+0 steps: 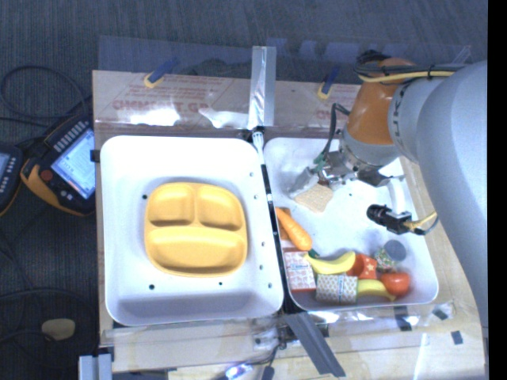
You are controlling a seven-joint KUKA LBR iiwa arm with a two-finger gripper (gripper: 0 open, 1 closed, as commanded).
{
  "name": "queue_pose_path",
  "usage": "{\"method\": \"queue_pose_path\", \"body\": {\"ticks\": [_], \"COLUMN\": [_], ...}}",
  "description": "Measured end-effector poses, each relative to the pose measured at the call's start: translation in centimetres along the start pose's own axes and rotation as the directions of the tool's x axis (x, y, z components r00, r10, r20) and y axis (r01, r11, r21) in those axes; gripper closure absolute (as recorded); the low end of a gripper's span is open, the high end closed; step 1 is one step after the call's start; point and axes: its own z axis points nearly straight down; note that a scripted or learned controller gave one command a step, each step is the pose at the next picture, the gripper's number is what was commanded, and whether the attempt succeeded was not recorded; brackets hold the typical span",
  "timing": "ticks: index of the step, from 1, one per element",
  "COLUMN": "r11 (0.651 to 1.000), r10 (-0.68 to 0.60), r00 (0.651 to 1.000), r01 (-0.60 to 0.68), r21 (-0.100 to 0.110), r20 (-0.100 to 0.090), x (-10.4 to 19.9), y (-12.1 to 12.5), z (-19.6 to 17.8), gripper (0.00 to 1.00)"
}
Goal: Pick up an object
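Gripper (310,182) sat low in the upper part of the right bin (424,291), its fingers spread narrowly, just over a tan cracker (314,199). Nothing was visibly held. Risk: cracker lies flat, fingers may skid off or shove it against the carrot (294,229).

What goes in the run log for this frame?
tool: low in right bin, over cracker | carrot, banana: resting | yellow tray: left bin
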Motion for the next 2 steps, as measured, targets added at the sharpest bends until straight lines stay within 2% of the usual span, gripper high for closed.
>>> {"method": "queue_pose_path", "body": {"ticks": [1, 2], "r11": [1.0, 0.998], "r10": [-0.001, 0.067], "r00": [1.0, 0.998], "r01": [0.001, -0.067], "r21": [0.0, 0.012], "r20": [0.0, -0.004], "x": [0.0, -0.2], "y": [0.1, -2.1], "z": [-0.9, -3.9], "gripper": [1.0, 1.0]}}
